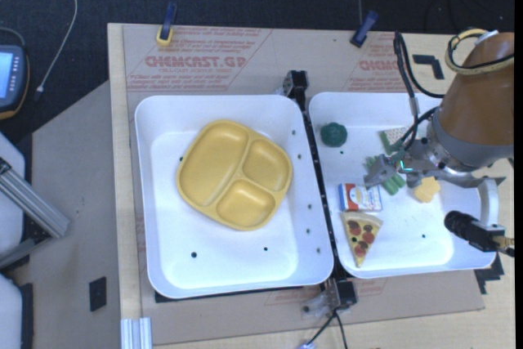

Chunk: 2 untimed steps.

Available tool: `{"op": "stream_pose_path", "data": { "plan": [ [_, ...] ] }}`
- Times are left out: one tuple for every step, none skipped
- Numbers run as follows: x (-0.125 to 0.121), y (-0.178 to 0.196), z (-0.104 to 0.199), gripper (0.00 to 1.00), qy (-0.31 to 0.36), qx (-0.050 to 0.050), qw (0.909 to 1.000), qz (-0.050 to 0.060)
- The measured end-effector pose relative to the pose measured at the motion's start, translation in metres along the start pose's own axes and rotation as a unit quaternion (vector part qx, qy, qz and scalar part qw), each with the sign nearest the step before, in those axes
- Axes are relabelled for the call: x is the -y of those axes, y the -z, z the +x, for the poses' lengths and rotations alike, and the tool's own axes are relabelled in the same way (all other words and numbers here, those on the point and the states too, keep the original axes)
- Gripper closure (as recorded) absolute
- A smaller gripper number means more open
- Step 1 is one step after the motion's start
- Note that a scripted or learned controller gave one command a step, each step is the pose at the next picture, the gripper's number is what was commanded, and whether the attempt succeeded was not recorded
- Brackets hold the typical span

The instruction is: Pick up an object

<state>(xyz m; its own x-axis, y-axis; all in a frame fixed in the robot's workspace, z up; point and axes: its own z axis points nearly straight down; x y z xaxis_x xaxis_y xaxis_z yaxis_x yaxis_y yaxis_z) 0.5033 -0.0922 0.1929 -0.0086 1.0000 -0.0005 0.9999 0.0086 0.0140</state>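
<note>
In the right bin [441,261], the gripper [381,170] hangs low above a small carton [359,198] and pizza slice [360,234] lying on the bin floor; whether it grips anything cannot be told, so nothing looks lifted yet.

Lighting: even, bright overhead light is washing both white bins [155,200] close to overexposure, with the yellow plate [234,174] casting only a soft, faint shadow. Surroundings: the floor beyond my bench [131,69] is falling off into dark. Sharpness: small items beside my gripper [382,171] are rendering soft and slightly blurred.
</note>
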Motion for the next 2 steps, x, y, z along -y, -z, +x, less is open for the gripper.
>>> {"op": "stream_pose_path", "data": {
  "plan": [
    [0.0,0.0,0.0,0.0,0.0,0.0,1.0,0.0],
    [0.0,-0.05,0.0,0.0,-0.003,0.0,1.0,0.006]
  ]
}}
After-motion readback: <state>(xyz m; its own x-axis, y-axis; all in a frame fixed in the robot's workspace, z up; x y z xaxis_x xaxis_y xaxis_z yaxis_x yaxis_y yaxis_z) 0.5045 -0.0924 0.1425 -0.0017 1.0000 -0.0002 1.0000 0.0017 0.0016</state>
